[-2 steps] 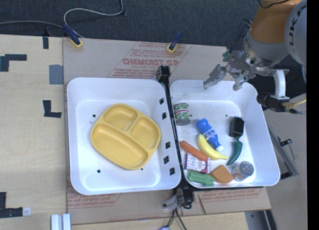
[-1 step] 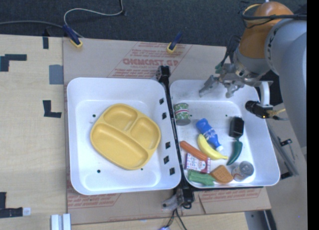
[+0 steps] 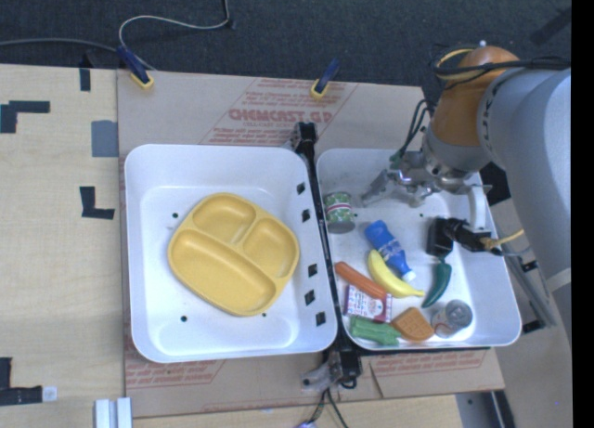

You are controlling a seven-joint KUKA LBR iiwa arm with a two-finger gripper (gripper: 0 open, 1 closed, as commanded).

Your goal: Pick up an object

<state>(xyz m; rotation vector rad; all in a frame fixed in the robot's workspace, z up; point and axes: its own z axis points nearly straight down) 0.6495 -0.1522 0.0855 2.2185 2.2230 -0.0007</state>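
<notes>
My gripper (image 3: 401, 190) hangs over the back part of the right bin (image 3: 501, 273), its metal fingers (image 3: 374, 191) spread open with nothing between them. Below it in that bin lie a small green-labelled can (image 3: 339, 211), a blue bottle (image 3: 385, 244), a yellow banana (image 3: 393, 275), an orange carrot (image 3: 357, 278), a red and white carton (image 3: 366, 304), a green vegetable (image 3: 374, 331), an orange biscuit (image 3: 414, 325), a green pepper (image 3: 438, 282) and a grey round tin (image 3: 455, 315). The blue bottle is the nearest thing to the fingertips, a little in front of them.
A yellow divided plate (image 3: 237, 252) lies in the middle of the left bin (image 3: 148, 231). A black clip (image 3: 304, 135) sits at the back where the bins meet. Cardboard (image 3: 269, 110) lies under both bins, with yellow clamps at its back edge.
</notes>
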